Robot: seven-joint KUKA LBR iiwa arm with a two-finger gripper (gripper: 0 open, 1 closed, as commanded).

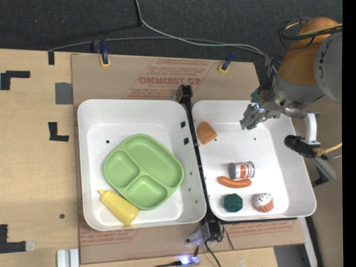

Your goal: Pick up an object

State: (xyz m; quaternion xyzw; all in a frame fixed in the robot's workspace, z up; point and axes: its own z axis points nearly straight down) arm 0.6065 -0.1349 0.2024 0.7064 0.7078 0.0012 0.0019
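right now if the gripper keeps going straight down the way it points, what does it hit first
Most likely the bare floor of the right bin; the gripper hangs over its upper part. The bread piece lies off to its side, though depth is unclear.

Your gripper (251, 117) hangs over the right bin (281, 149) at its one o'clock corner. A bread piece (207, 132) lies at ten o'clock; can (241, 171), sausage (233, 182), green ball (233, 203) and cupcake (263, 202) cluster toward six.
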